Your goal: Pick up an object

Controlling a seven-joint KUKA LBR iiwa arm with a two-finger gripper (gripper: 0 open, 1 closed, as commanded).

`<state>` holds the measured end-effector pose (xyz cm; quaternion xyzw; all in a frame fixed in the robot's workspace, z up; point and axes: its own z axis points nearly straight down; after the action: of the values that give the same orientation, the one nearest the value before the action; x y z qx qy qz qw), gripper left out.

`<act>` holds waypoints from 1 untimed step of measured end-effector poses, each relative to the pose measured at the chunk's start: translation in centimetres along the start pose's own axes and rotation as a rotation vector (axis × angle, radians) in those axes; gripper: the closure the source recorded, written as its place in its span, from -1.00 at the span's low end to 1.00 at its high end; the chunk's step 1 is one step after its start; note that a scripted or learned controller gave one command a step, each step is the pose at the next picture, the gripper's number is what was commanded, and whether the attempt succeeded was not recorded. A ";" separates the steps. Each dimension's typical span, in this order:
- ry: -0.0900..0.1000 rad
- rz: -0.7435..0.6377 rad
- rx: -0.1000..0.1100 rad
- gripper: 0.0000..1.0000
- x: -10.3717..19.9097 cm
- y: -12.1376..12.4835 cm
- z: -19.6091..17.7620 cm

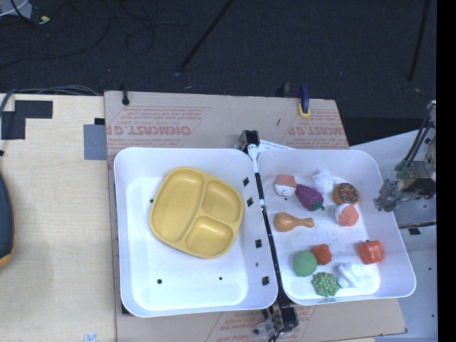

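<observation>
The gripper (390,194) hangs just outside the right bin's (399,262) right edge, level with the orange-and-white toy (347,214) lying well apart inside it, and nothing sits between its parts.

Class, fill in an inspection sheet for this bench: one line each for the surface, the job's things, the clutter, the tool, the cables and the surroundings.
Surface: two white bins side by side, left bin and right bin, on cardboard.
Job's things: toy foods in the right bin, among them a drumstick, purple grapes, a doughnut, a green ball, broccoli and a red pepper.
Clutter: a yellow divided plate in the left bin.
Tool: tool beside the right bin's right rim, outside it; open or shut cannot be told.
Cables: cables on the dark floor behind the bench.
Surroundings: a wooden tabletop to the left.
</observation>
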<state>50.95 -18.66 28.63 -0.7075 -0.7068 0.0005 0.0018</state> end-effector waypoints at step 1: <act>-0.001 -0.012 -0.014 1.00 12.4 1.1 -10.8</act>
<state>52.10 -6.30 39.48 -0.7032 -0.7109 -0.0041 -0.0036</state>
